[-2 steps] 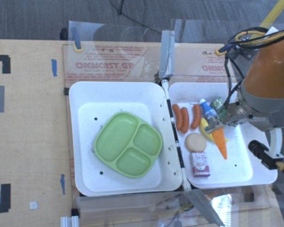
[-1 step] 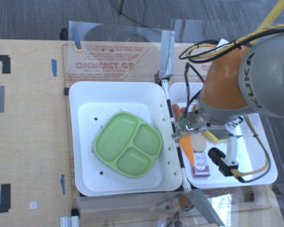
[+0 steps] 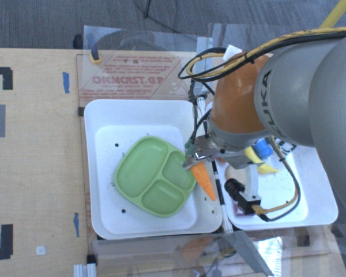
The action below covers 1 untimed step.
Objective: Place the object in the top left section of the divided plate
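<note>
My claw [image 3: 191, 156], grip unclear, crowds the left bin's [image 3: 98, 154] right wall, touching the carrot [image 3: 204, 180] beside the plate [image 3: 153, 176].

Overhead, slanted down onto bins [image 3: 98, 131]

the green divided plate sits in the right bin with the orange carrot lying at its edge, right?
Not quite: the green divided plate sits in the left bin, not the right one. The camera view shows this; the orange carrot does lie at the plate's right edge.
</note>
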Each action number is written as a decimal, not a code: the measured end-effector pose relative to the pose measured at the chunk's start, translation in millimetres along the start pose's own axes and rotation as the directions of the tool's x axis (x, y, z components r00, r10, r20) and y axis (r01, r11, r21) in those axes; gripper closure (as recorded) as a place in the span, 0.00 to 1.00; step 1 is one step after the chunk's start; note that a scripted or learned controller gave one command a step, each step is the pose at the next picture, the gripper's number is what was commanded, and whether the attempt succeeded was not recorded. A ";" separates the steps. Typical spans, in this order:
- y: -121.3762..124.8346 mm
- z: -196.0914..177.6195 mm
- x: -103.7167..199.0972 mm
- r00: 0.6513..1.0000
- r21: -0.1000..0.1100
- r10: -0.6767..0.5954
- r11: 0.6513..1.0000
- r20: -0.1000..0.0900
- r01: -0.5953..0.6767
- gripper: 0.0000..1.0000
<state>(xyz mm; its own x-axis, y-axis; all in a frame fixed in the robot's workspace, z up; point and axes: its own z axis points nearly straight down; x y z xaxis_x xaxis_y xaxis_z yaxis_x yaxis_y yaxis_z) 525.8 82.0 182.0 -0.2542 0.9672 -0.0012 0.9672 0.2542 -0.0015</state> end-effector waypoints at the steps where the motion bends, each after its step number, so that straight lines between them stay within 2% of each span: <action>1: -60.4 0.3 -47.0 1.000 0.004 0.021 1.000 -0.002 -0.021 1.00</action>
<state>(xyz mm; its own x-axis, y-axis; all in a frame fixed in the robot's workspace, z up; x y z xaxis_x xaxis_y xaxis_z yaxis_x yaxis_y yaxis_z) 479.3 21.2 181.9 -0.2341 0.9722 0.0008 0.9722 0.2341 -0.0053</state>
